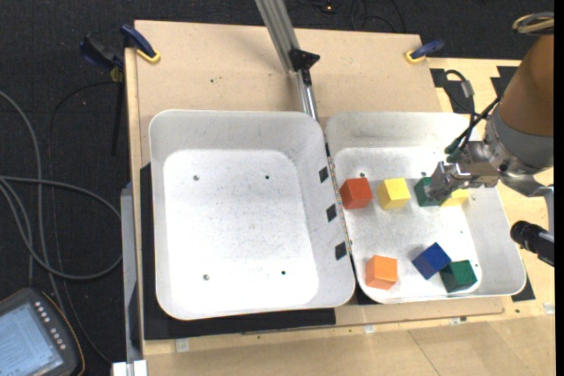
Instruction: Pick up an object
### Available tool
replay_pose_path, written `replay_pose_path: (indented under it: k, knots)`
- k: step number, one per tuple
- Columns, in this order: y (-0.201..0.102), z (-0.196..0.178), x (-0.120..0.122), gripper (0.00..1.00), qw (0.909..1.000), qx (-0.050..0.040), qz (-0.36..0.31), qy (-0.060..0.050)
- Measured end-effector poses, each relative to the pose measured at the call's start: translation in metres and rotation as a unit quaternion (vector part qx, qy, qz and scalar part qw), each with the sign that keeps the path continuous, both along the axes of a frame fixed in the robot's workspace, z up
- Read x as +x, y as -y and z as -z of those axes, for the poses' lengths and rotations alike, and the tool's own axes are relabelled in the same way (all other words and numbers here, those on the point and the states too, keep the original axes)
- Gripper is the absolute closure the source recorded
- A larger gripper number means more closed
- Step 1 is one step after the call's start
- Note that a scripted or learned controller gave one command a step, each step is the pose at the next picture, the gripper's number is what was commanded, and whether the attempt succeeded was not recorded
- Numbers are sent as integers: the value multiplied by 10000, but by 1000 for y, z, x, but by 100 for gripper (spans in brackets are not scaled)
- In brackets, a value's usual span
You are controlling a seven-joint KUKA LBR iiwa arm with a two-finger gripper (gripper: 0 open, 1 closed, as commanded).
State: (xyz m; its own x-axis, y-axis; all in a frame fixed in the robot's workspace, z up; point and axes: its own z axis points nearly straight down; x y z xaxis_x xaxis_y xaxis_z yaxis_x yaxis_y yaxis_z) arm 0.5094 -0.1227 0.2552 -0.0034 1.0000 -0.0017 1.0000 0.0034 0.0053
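The right bin [493, 229] holds several blocks. A red-orange block [356, 192] and a yellow block [395, 193] sit side by side in the middle. An orange block [382, 271], a blue block [432, 260] and a dark green block [459, 276] lie near the front wall. My gripper [438, 187] is low over the bin's right part, right of the yellow block. A second dark green block [426, 193] shows at its tip, partly hidden by it. A bit of another yellow thing [458, 199] pokes out just right of the gripper.
The left bin [167, 189] stands beside the right one, sharing a middle wall. A slanted metal pole [269, 0] reaches down to the bins' back edge. Clamps [141, 44] sit on the bench's far corners.
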Motion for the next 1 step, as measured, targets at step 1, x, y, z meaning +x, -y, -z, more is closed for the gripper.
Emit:
replay_pose_path:
  k: [1]
  knots:
    - [0,-38,1,100,10000,-1,0,1]
